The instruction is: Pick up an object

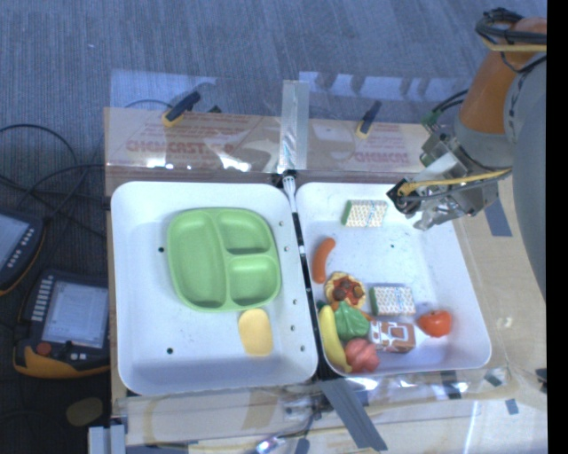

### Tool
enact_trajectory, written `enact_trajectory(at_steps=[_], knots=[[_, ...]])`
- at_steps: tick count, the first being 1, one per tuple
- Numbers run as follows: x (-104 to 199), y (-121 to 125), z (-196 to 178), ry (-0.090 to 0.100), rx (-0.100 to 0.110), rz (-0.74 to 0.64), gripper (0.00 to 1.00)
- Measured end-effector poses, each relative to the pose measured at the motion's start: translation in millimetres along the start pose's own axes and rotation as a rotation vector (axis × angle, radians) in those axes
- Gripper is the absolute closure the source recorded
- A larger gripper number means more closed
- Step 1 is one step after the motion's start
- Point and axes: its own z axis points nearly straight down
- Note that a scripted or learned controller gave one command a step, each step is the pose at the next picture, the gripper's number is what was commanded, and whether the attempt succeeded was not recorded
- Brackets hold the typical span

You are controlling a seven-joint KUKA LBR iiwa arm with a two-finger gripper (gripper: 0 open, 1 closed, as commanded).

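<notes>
Gripper [415, 209] over right bin [470, 301], far right corner, beside patterned block [366, 213]; grip state impossible to tell. Toys heaped at near left, likely targets. Green tray [224, 257], yellow piece [256, 332] in left bin [142, 293].

The arm [524, 133] is grey with an orange band [490, 89] above the wrist and a dark cable [497, 19] looped at the top. Its gripper [410, 202] is silvery metal with black fingertips and yellow trim.

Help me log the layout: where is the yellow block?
In the left bin, near its front edge, just below the green tray.
</notes>
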Motion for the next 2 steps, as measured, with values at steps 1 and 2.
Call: enact_trajectory(at_steps=[1,2], knots=[[1.2,62.7,-17.4,-0.001,0.0,-0.024,1.0],[-26.1,120.0,-57.1,0.001,-0.001,-0.09,1.0]])
